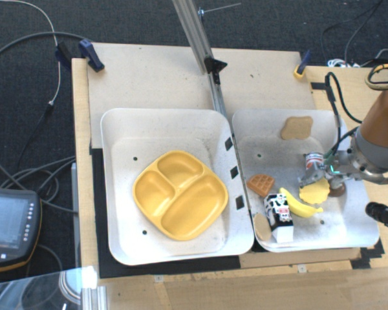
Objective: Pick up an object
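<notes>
Pincer (318, 173) down low in the right bin (349, 237), reaching in from the right under the grey wrist and orange band. Finger spacing not readable from this slant; cannot tell whether apart or together. Nothing seen clamped between them, so no hold recorded.

Tip sits just above a pale yellow wedge (314, 191), touching or nearly so; contact not confirmed. Banana (300, 205) lies just beside and below the wedge, curved, touching it at one end. Small can (313, 158) with a red band stands right by the tip, partly hidden by it. Dark round piece (337, 188) just right of the wedge, identity unclear.

Judged as the likely target: the wedge. Appears to be a toy food piece, so probably light, stiff and smooth, liable to slip or skid on the bin floor if pinched off centre. Best taken across its narrower sides, square to the flat faces. Crowding by banana and can leaves little room for the fingers.

Elsewhere in the right bin: waffle piece (260, 185), toast slice (297, 128), black-and-white carton (279, 213) near the front wall, all apart from the tip. Left bin (116, 147) carries a yellow divided plate (180, 194), well apart.
</notes>
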`<state>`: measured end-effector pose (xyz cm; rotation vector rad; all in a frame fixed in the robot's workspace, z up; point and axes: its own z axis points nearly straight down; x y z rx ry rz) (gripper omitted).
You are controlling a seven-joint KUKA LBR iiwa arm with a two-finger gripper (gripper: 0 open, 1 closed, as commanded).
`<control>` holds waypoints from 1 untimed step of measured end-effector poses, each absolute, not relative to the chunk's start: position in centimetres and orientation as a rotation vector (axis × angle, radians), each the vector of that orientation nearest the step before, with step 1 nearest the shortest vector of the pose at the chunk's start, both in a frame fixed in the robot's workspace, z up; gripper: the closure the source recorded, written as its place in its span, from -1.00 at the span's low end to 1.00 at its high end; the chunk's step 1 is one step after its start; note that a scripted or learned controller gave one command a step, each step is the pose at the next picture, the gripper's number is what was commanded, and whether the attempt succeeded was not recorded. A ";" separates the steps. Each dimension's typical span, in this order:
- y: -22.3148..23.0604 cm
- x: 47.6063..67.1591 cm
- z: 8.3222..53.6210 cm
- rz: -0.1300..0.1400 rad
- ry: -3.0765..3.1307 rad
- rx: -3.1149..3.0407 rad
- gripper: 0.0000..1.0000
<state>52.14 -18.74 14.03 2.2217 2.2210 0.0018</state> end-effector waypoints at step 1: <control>-18.7 52.1 14.0 0.002 2.221 2.222 -1.00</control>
